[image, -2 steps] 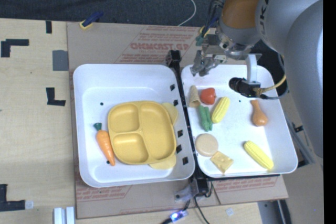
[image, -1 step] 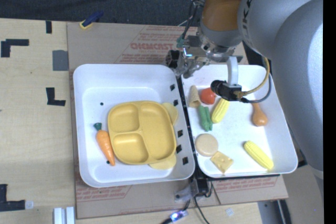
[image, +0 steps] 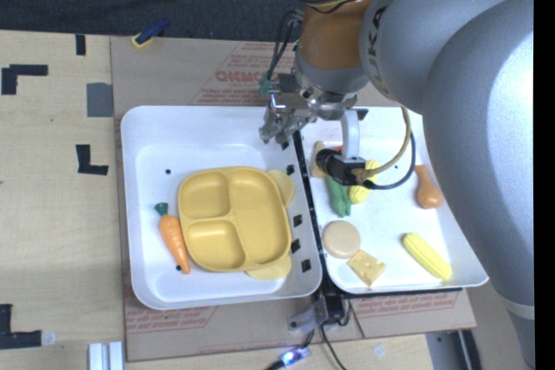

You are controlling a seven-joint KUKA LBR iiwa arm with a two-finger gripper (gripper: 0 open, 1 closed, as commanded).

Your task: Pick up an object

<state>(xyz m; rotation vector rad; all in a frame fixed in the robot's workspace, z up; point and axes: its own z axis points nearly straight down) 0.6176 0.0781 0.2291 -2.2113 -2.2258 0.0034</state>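
Observation:
My gripper [image: 280, 127] hangs low over the back end of the wall between the two bins, below the orange wrist band [image: 347, 4]. I see no object in it. In the left bin [image: 139, 186] lie a yellow divided plate [image: 234, 217] and a toy carrot [image: 173, 240]. The right bin [image: 460, 269] holds a green toy vegetable [image: 341, 198], a small yellow piece [image: 360, 190], an orange sausage-shaped toy [image: 427, 188], a corn cob [image: 427, 256], a round beige biscuit [image: 341, 238] and a cheese wedge [image: 366, 267].
The grey arm [image: 468, 100] covers the right bin's back right part. A black cable [image: 381, 178] loops from the wrist over the right bin. Both bins rest on a cardboard sheet [image: 191, 74]. A blue and yellow item [image: 151, 32] lies beyond it.

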